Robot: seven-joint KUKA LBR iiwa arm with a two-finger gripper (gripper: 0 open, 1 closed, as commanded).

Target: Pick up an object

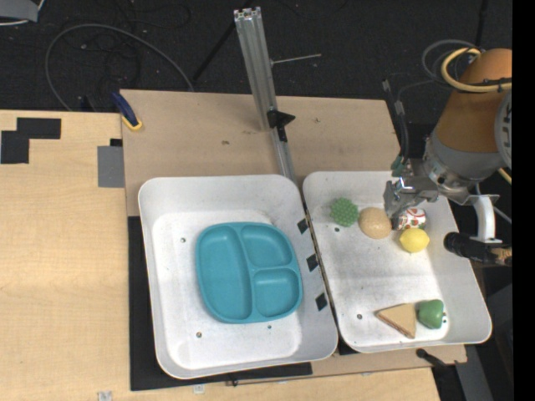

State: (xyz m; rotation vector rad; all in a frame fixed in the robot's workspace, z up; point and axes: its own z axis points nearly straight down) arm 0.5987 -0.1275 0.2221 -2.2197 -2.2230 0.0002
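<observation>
One gripper (407,200) is hovering low over a red-and-white object (412,218), lemon (414,241) just beyond it; whether anything is grasped, I cannot tell. Approach step; next, closing squarely around it.

At the right edge of the frame you see the arm (475,132): a rounded orange band above a grey wrist housing. Below it you find the gripper (405,200), a cluster of grey metal parts. Dark cables run along the arm's left side.
</observation>
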